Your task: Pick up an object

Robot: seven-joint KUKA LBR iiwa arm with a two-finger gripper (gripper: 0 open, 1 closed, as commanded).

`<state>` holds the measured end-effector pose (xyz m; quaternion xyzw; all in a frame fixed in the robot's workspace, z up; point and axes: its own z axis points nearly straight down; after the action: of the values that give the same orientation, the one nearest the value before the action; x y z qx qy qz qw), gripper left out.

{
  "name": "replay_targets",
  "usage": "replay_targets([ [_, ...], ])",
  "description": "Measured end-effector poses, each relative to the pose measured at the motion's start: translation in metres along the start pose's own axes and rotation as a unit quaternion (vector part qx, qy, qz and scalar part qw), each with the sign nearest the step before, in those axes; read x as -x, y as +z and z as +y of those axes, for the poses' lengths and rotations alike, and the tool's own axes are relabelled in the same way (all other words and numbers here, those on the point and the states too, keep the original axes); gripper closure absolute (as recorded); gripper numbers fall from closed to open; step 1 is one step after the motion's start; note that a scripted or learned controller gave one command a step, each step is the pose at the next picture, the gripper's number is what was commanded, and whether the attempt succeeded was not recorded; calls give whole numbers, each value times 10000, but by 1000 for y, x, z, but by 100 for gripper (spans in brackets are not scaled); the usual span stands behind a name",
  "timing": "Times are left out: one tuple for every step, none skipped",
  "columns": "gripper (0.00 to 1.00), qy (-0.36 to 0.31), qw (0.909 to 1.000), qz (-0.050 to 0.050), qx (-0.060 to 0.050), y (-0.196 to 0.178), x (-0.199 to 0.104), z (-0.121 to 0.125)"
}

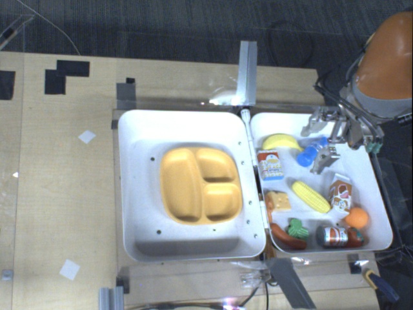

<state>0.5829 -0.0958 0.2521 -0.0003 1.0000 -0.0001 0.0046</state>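
My gripper (321, 152) hangs low over the upper part of the right bin (381, 192), under the orange-banded wrist (386, 57). A small blue object (308, 155) lies right at its left side, touching or nearly touching it. A yellow banana (281, 141) is just left of that. Below the gripper lie a corn cob (310, 196), a red and white carton (271, 165), a brown packet (340, 196), an orange (357, 218), a soda can (335, 236), a cracker piece (279, 201) and a green and red toy (293, 230).
The left bin (139, 173) holds a yellow divided tray (199, 185). A metal post (248, 76) stands behind the wall between the two bins. The wooden bench (58, 192) spreads to the left.
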Motion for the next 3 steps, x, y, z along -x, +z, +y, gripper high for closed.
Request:
replay_targets([
  [0,1776,9841,22,-3,78,-21,-25],
  [0,2318,9727,-32,-2,162,-10,-48],
  [0,3756,9268,-32,1,162,-38,-16],
])
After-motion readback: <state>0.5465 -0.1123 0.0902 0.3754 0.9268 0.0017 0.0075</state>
